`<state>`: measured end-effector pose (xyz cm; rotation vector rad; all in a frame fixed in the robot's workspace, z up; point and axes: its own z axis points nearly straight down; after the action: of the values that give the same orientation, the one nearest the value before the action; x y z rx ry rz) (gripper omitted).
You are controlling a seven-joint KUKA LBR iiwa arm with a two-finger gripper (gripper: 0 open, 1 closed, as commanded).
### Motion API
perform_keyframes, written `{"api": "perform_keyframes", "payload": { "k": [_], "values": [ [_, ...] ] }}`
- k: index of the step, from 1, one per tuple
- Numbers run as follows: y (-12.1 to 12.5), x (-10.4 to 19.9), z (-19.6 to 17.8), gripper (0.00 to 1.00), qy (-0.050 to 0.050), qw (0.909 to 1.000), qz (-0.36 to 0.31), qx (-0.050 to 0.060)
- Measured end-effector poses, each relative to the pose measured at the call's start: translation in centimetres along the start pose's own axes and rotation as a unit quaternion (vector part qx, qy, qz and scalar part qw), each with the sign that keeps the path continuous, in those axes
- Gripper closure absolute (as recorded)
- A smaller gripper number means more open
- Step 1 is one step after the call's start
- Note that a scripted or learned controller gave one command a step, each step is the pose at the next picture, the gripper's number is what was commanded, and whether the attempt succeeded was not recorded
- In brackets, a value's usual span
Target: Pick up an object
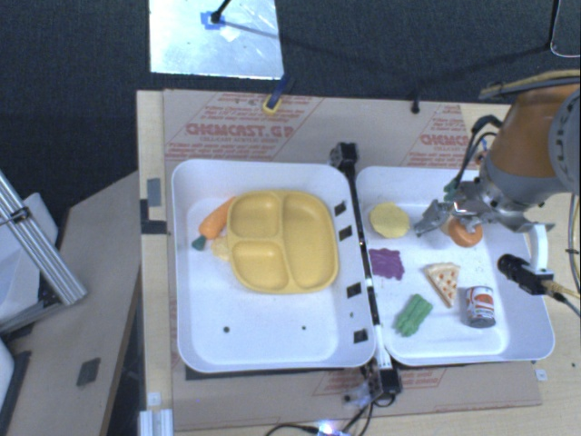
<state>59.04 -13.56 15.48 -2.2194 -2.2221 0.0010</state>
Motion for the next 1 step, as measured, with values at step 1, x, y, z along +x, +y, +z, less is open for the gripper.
{"api": "perform_keyframes", "payload": {
  "k": [1],
  "values": [
    [-0.58,0.67,5.9,0.0,0.0,1.0,0.0,0.001]
  ]
}}
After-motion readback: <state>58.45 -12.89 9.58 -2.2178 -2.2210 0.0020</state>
